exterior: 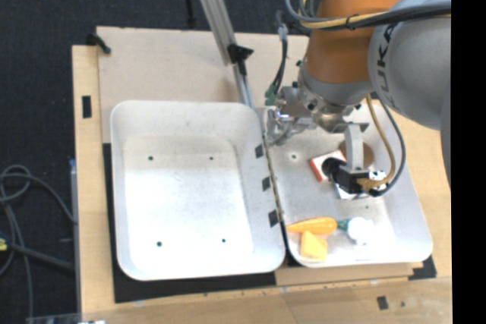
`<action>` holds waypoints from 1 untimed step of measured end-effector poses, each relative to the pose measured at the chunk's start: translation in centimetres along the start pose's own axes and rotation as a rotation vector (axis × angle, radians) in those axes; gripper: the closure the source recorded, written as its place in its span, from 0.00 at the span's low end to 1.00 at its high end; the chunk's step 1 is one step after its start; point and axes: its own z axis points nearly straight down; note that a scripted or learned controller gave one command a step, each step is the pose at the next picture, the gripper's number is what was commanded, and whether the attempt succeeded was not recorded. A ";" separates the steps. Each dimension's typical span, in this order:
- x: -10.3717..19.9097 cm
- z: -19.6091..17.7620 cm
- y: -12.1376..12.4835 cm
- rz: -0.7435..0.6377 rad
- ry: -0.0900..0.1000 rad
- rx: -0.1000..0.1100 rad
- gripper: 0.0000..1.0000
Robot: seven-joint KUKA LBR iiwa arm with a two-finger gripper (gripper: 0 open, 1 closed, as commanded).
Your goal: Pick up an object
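Fig. View from above, at a slant, of bench (152,64) w/ two white bins. Grey arm (402,42) w/ orange band enters from the right and hangs over the right bin (416,243). The hand (279,124) sits at that bin's far-left corner, close to the wall it shares w/ the left bin (182,186). Whether the hand is parted or closed is not discernible from here; nothing is seen in its grip.

Candidate objects, all in the right bin: an orange carrot-shaped piece (311,225) by the near-left corner, w/ a yellow block (314,245) touching it on the near side; a white round item (358,230) w/ a teal bit, just right of the carrot shape; a small red-orange piece (317,168) approx. mid-bin, below the wrist. A slanted aluminium strut (213,4) rises behind the bins.
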 end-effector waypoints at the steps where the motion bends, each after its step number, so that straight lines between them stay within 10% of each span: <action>1: 3.7 1.3 -1.5 0.002 -0.002 0.001 1.00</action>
